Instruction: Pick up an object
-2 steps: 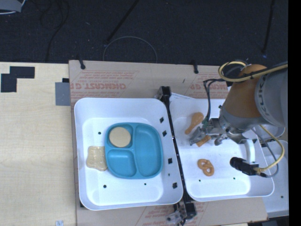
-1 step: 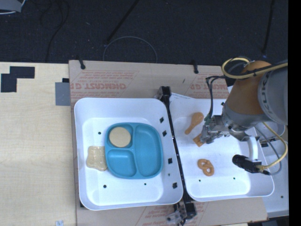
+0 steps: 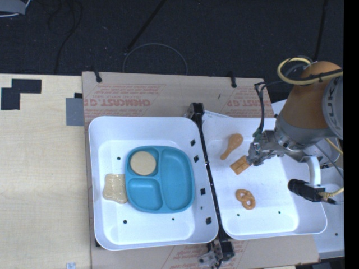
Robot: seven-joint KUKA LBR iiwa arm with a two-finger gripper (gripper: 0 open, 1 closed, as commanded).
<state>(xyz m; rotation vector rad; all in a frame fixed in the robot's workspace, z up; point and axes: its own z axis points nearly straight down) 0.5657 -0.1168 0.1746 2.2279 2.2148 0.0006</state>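
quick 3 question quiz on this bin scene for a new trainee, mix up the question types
1. True or false: the round cracker lies in a compartment of the blue tray.
2. Which bin holds the pretzel? A) left bin B) right bin
3. Fill in: the gripper is nearest the ____ item, the waffle piece.

Key:
1. True
2. B
3. Brown rectangular; the drumstick-shaped piece lies just above it in the view.
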